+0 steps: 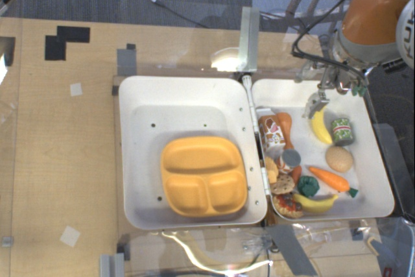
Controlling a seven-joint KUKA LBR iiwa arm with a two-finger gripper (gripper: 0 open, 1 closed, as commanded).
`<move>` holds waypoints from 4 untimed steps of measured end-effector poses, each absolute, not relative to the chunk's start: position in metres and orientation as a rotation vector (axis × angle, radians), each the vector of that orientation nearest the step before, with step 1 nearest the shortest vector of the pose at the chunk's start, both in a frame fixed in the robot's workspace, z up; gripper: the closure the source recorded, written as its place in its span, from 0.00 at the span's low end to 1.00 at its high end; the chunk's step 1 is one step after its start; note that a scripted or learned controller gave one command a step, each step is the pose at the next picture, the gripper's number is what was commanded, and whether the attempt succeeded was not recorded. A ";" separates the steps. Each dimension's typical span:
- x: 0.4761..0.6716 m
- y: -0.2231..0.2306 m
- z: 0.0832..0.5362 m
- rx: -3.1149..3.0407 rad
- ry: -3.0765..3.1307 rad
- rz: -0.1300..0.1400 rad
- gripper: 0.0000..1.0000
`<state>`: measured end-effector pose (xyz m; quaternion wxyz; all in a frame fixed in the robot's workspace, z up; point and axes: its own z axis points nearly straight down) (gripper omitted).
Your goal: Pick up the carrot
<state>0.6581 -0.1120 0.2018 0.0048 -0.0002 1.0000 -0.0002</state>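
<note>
The carrot (331,179), orange with a green stem end, lies in the right bin (373,198) towards its front right. My gripper (327,93) hangs over the back of that bin, well behind the carrot and just above a yellow banana (320,127). Its fingers point down with a gap between them and nothing sits in that gap.
Around the carrot lie a tan egg-shaped thing (339,158), a green can (342,130), a second banana (316,202), a green vegetable (308,185), a bottle (275,131) and several small foods. The left bin (139,107) holds a yellow divided tray (203,175).
</note>
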 end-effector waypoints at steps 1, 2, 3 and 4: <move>0.610 -0.143 0.090 -0.031 3.126 -0.003 0.00; 0.536 -0.157 0.090 -0.057 3.128 -0.004 0.00; 0.508 -0.158 0.090 -0.044 3.123 -0.006 0.00; 0.511 -0.157 0.103 -0.054 3.116 -0.009 1.00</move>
